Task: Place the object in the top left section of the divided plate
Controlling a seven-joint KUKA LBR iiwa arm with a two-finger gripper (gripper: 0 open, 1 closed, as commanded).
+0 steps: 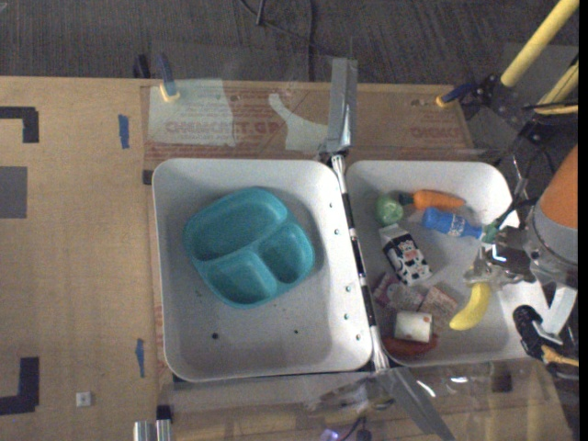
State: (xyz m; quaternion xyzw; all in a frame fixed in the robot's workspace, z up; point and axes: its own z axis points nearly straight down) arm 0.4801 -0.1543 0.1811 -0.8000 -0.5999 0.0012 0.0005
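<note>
A teal divided plate [248, 244] with three sections lies tilted in the left bin [184, 338]. The right bin [367, 177] holds several small objects: a yellow banana [471, 309], a blue bottle [450, 221], an orange carrot [439, 199], a green ball [390, 210] and a black-and-white carton [407, 257]. My gripper [490, 266] hangs over the right bin's right side, just above the banana and below the bottle's cap. Nothing shows between its tips.
Pink packets [418, 297] and a white block [413, 325] on a red item [404, 345] lie at the right bin's front. A metal divider [354, 255] separates the bins. The arm's orange band [562, 200] sits at the right edge.
</note>
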